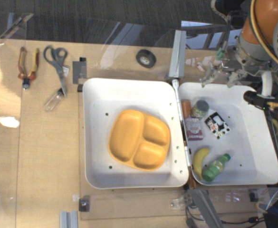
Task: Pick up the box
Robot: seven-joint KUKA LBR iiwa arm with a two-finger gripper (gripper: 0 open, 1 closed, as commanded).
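— Pale wood, that tabletop (34, 141), with dark carpet behind it. What sits on it?

— Two shallow white bins side by side. The left bin (93, 127) carries a yellow divided tray (139, 139), lying a bit askew in its middle. The right bin (253, 141) has the small things.

— And the arm?

— Grey and orange, the arm (272, 18) comes in at the top right, above the far edge of the right bin. Its gripper (222, 75) hangs over that far rim, apart from everything in the bin. Whether it is open or closed I cannot tell from here.

— Where is the box?

— The box (217, 125) lies flat in the right bin, white with dark print, tilted. Near it are a purple packet (194, 129) against the left wall, a round can (201, 108) behind it, a banana (200, 159) and a green bottle (215, 167) touching at the front.

— Anything outside the bins?

— Scissors (58, 68), red-handled pliers (26, 65) and a roll of black tape (146, 58), all behind the left bin.
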